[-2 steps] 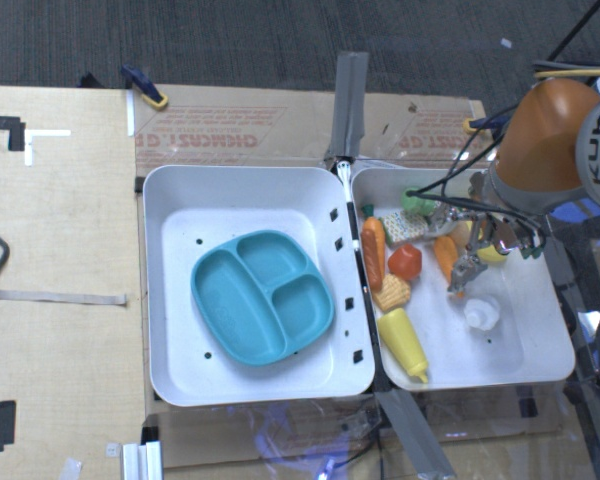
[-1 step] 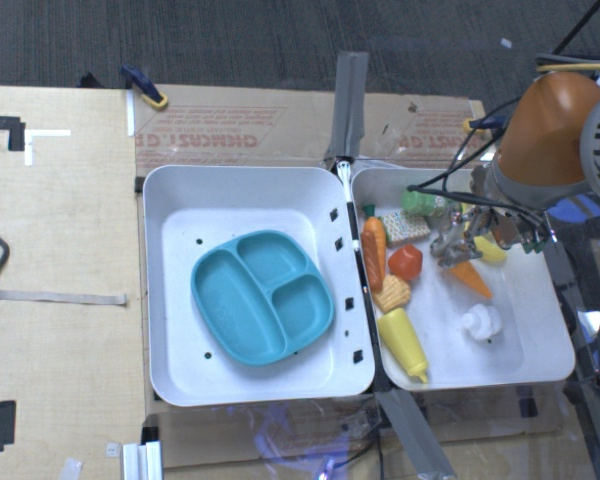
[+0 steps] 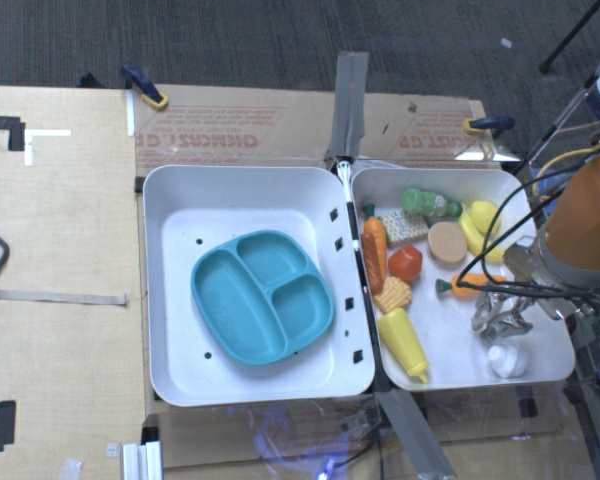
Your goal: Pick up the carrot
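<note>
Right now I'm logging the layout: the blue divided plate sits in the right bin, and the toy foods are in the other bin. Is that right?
Not quite. The camera view shows the blue divided plate in the left bin. The toy foods, including the carrot, lie in the other bin, the right bin.

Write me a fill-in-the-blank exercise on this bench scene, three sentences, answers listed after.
1. The blue divided plate lies in the ____ bin.
2. The carrot lies in the right bin, its green end pointing toward the ____ tomato.
3. The yellow mustard bottle lies in the same bin as the ____.

Missing words: left; red; carrot
</note>
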Robot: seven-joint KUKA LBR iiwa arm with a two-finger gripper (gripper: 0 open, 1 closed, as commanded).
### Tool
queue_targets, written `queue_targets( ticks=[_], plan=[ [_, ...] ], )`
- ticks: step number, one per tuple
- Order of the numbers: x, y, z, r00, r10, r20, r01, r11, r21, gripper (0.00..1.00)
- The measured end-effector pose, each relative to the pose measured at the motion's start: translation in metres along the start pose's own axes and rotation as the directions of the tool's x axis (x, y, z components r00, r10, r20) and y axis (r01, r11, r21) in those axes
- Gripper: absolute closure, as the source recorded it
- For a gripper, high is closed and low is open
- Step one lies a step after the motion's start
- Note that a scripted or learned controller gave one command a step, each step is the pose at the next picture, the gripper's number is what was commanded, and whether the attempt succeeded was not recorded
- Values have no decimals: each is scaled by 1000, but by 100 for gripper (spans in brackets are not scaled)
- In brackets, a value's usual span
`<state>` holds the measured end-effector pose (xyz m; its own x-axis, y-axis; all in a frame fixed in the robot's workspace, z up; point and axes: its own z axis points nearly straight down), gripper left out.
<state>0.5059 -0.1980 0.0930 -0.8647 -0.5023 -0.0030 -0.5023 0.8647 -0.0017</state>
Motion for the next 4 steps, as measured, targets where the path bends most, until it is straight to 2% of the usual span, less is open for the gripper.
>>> queue_targets(
  ticks=[1,2,3,4],
  plan=[
    [0,0,0,1000,-1,1,1,1000,0,0],
    [-55,-58,0,963,271,3,-271,963,1,0],
    [-58,-59,-11,963,268,9,-268,963,4,100],
    [-58,-59,-11,963,268,9,-268,963,4,0]
  ],
)
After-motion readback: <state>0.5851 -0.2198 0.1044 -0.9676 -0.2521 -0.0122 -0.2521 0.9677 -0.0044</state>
